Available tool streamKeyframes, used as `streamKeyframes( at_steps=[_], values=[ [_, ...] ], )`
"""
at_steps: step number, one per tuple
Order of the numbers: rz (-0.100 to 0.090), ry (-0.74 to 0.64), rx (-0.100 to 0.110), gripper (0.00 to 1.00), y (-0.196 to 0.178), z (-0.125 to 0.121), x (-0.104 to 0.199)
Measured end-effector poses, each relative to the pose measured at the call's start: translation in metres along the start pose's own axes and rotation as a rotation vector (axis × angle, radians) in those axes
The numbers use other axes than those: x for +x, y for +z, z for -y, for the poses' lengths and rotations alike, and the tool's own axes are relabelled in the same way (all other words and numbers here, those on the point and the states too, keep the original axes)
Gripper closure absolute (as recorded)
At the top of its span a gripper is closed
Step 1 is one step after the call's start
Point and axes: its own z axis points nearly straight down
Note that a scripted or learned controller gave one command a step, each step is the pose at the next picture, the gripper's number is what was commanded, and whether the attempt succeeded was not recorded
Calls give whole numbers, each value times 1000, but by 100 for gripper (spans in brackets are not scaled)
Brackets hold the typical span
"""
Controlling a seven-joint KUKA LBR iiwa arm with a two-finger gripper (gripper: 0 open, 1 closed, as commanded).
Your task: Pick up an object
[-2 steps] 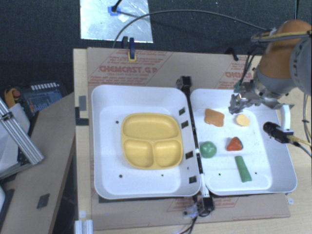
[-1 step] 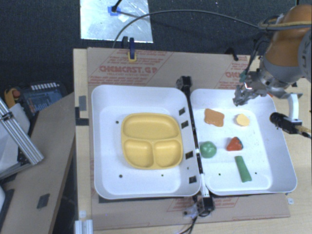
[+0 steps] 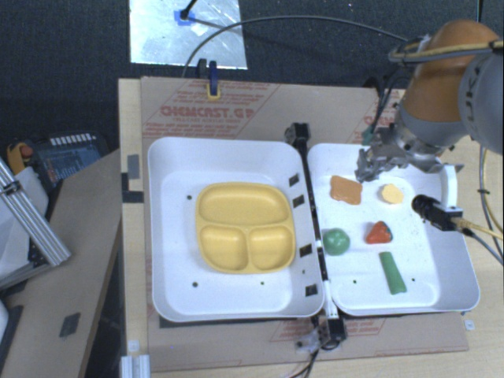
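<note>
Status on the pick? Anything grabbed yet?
Done: nothing lifted. The flat orange-brown piece, pale yellow round piece, green ball, red strawberry-shaped piece and green stick all lie on the right white bin's floor. In hand: the gripper hangs over that bin's far edge, just above the orange-brown piece. Left: descend, grasp, lift. The yellow divided tray sits in the left bin.

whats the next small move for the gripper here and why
Probably a short drop straight down toward the orange-brown piece. The gripper hangs at that piece's upper right corner in the right bin, nothing shows between its fingers, and the yellow piece, red piece and green ball lie farther off.
</note>
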Motion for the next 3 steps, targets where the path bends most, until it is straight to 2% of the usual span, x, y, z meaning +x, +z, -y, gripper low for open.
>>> streamKeyframes(
  at_steps=[1, 2, 3],
  values=[
    [-1, -2, 0, 100, 5, 11, 60],
    [-1, -1, 0, 100, -2, 31, 103],
    [-1, -2, 0, 100, 8, 45, 160]
  ],
)
